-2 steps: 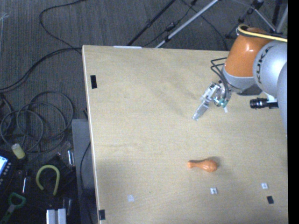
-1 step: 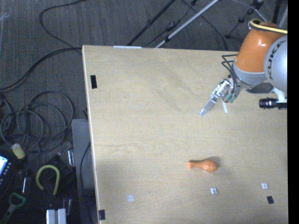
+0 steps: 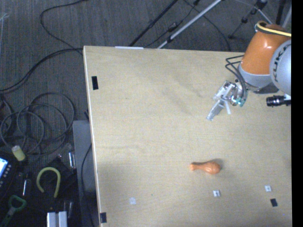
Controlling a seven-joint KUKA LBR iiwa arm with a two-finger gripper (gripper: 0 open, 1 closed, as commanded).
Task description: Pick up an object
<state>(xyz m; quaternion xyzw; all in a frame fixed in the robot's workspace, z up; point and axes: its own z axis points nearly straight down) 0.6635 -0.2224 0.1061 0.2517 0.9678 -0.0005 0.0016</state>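
Observation:
A small orange object (image 3: 207,167), shaped like a gourd with a thin neck pointing left, lies on the tan bench surface (image 3: 142,126) toward the lower right. My gripper (image 3: 217,110) hangs at the right side, angled down and to the left from the orange-banded wrist (image 3: 262,53). It is well above the orange object in the view and apart from it. Nothing shows in the gripper.
Small black marks (image 3: 94,82) (image 3: 273,202) and little white tags (image 3: 216,193) (image 3: 268,188) dot the bench. The bench's left edge drops to a carpeted floor with coiled cables (image 3: 38,122) and tools. Tripod legs (image 3: 199,13) stand beyond the far edge.

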